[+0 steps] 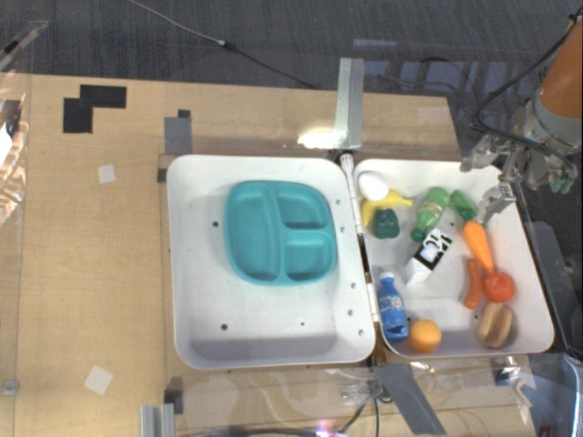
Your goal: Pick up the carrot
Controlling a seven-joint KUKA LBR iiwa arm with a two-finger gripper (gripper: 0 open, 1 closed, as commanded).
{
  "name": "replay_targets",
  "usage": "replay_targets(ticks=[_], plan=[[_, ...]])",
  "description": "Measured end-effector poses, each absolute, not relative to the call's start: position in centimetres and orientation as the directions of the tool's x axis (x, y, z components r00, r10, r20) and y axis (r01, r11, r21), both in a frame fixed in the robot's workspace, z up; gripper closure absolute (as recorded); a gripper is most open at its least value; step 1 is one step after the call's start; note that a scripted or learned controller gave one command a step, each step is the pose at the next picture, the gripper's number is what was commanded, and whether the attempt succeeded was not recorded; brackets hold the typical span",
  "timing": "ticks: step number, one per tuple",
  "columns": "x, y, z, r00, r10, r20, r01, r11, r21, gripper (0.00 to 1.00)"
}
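The carrot [478, 244] is a short orange cone lying in the right bin [537, 321], near its right wall, with its thick end pointing up-left. My gripper [512, 182] hangs over the bin's upper right corner, just above and to the right of the carrot's top end. Nothing can be seen held in it. The orange-banded wrist [560, 89] reaches in from the right edge.
Packed around the carrot are a red chili [473, 285], a tomato [499, 287], a brown roll [495, 324], an orange [424, 335], a blue bottle [392, 306], a white bottle [432, 249] and green vegetables [434, 206]. The left bin [200, 335] holds a teal divided plate [278, 230].
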State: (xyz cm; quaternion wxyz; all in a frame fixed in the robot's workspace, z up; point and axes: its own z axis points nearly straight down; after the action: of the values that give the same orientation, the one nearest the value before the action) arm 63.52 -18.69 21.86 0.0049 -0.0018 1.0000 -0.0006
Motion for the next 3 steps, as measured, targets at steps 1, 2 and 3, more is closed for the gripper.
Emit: replay_targets(ticks=[1,2,3], plan=[[61.4,-20.7,9.0,-0.997,-0.076,-0.016,-0.076,0.997,-0.005,0.0],[58.4,-20.4,8.9,-0.999,-0.043,-0.012,-0.043,0.999,-0.002,0.0],[53.7,-20.5,9.0,-1.0,0.025,-0.015,0.025,1.0,-0.002,0.0]])
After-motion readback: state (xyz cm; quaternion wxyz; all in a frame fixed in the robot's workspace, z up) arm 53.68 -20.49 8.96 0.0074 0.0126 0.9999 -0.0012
